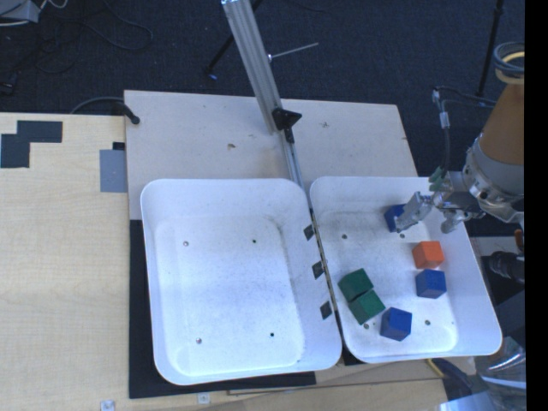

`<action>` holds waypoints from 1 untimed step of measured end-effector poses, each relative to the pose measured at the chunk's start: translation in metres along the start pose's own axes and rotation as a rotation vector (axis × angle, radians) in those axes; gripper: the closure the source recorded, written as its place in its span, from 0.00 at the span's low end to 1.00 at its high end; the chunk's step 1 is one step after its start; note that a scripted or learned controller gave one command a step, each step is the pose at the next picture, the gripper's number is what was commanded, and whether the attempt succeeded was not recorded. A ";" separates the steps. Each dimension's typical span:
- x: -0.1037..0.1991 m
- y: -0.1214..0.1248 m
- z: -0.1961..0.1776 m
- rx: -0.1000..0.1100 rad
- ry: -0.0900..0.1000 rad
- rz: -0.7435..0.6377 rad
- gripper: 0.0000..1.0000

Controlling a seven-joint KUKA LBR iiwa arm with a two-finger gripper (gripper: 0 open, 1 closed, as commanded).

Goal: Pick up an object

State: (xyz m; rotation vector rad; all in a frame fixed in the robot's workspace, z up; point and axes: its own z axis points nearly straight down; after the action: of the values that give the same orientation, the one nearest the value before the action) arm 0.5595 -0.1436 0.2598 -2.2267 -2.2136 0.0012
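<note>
The right bin (479,332) holds several blocks. A blue block (393,218) lies near the bin's upper middle, partly hidden by one finger. An orange block (427,253) sits below it to the right, with a second blue block (431,282) under that. Two green blocks (354,282) (368,305) lie touching near the bin's left wall, and a third blue block (396,324) lies by the front edge. My gripper (433,217) hangs over the bin's upper right, fingers spread and open with nothing between them. Its left finger (415,211) is right beside the first blue block.
The left bin (163,204) stands next to the right one, with black clips (317,268) along their shared rim. A slanted aluminium bar (257,67) rises behind the bins. The arm comes in over the right bin's right rim.
</note>
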 end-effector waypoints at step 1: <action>-0.054 0.060 0.108 0.004 -0.001 -0.004 0.00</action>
State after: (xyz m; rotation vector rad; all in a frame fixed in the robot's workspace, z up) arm 0.6189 -0.1984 0.1521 -2.2211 -2.2163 0.0075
